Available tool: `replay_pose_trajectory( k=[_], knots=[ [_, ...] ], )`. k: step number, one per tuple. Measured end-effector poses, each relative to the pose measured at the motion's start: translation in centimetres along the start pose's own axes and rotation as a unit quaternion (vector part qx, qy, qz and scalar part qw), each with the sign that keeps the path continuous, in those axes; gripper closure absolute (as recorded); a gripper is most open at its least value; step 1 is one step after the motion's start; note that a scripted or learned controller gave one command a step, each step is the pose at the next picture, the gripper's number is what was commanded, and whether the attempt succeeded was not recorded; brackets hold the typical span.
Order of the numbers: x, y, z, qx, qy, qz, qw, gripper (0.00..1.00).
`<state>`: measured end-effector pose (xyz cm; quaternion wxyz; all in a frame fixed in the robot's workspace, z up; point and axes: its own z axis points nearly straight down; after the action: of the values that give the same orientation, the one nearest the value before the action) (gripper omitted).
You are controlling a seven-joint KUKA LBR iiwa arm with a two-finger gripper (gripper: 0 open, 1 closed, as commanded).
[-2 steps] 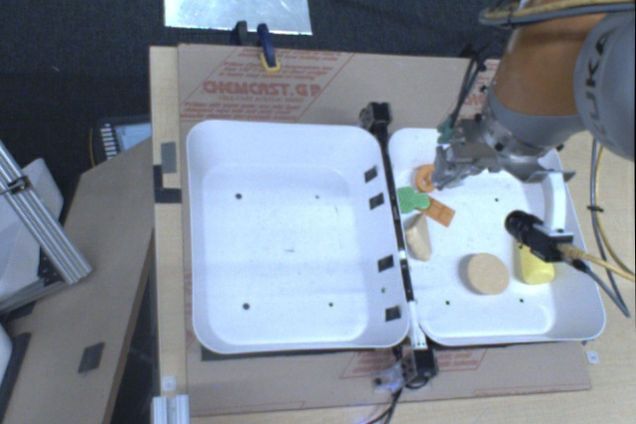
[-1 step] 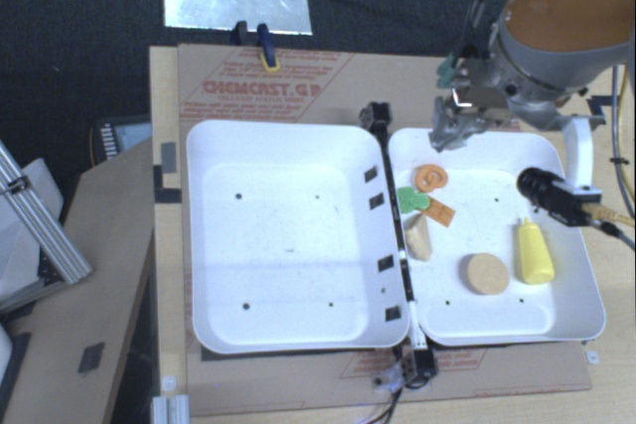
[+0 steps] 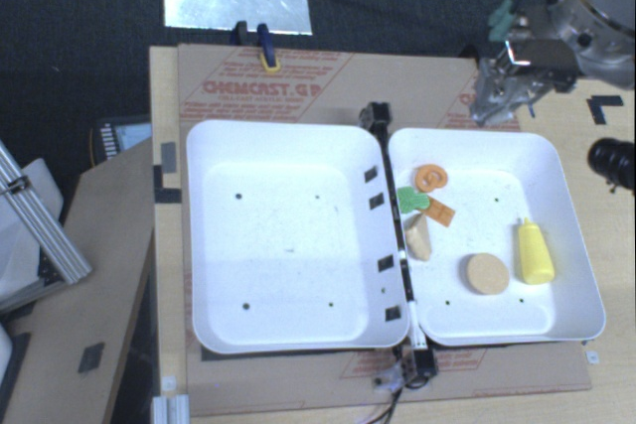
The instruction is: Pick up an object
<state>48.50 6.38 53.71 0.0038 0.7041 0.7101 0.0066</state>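
glossy plastic bins [image 3: 283, 139] (white), cardboard bench [image 3: 328, 79]

Grey metal arm [image 3: 596, 10], orange band, black cables

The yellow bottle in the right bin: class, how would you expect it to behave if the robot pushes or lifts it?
The yellow bottle lies on its side on the right bin floor, so a sideways push would probably roll it. Its smooth, rounded body may slip in a pinch across it. It looks like small plastic, likely light and stiff. The nearby tan disc could block a roll leftward.
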Motion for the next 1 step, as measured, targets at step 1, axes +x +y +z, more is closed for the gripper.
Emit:
replay_pose_trajectory(
  k=[1],
  knots=[
    [6.21, 0.16, 0.20, 0.006, -0.001, -0.001, 1.0000, 1.00]
  ],
)
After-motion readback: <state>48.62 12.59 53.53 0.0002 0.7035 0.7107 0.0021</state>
